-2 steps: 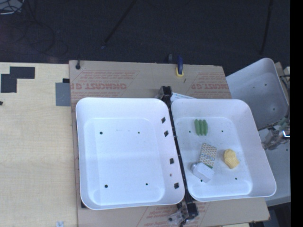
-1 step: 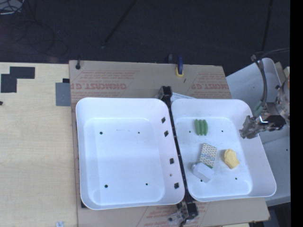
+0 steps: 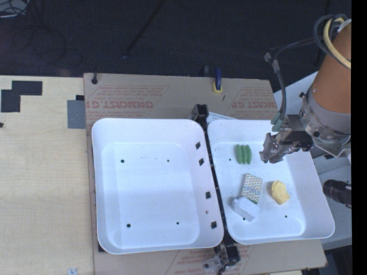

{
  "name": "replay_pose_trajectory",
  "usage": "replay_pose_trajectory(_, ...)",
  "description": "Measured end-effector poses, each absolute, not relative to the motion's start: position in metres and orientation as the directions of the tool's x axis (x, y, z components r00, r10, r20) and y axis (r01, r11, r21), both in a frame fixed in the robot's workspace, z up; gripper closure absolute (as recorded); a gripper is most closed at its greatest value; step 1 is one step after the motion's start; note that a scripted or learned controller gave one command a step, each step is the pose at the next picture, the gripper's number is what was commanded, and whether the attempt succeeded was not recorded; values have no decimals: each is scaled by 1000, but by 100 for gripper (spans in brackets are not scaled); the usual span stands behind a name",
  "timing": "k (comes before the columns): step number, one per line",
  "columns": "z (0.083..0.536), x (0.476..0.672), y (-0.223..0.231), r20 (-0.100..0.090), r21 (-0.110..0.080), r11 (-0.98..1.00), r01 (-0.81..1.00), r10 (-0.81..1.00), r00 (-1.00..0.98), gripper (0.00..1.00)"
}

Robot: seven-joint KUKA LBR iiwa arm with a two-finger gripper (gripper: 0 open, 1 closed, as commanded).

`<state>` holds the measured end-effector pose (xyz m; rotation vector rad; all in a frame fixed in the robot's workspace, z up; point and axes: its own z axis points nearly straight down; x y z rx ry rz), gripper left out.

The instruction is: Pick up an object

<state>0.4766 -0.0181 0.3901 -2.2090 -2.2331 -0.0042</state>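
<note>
My gripper (image 3: 274, 153) hangs over the right white bin (image 3: 321, 222), and I cannot tell its state. The small green ribbed object (image 3: 243, 154) lies just to its left, long axis running up-down in the view; the yellow lumpy piece (image 3: 280, 192) sits below it.

Bench top: pale wood-grain surface (image 3: 40, 188) at the left, marked with dark blue and grey rectangular patches (image 3: 74, 113) near its upper edge; a brown cardboard sheet (image 3: 155, 96) printed with reversed red lettering lies over its middle and right part, held at the far edge by a small blue-and-yellow clamp (image 3: 218, 80). Beyond the bench: a dark, carpet-like floor (image 3: 172, 27), dimly lit, with loose cables (image 3: 26, 4) coiled at the upper left and a thin dark line running across it at a slant. Lighting: even, bright overhead, soft shadows.
</note>
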Motion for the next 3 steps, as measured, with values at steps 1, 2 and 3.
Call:
replay_pose_trajectory(1,398,477,-23,0,-4,4,1000,1000,-4,100)
replay_pose_trajectory(2,407,477,-23,-1,-7,7,1000,1000,-7,100)
replay_pose_trajectory(3,369,481,53,1,-7,7,1000,1000,-7,100)
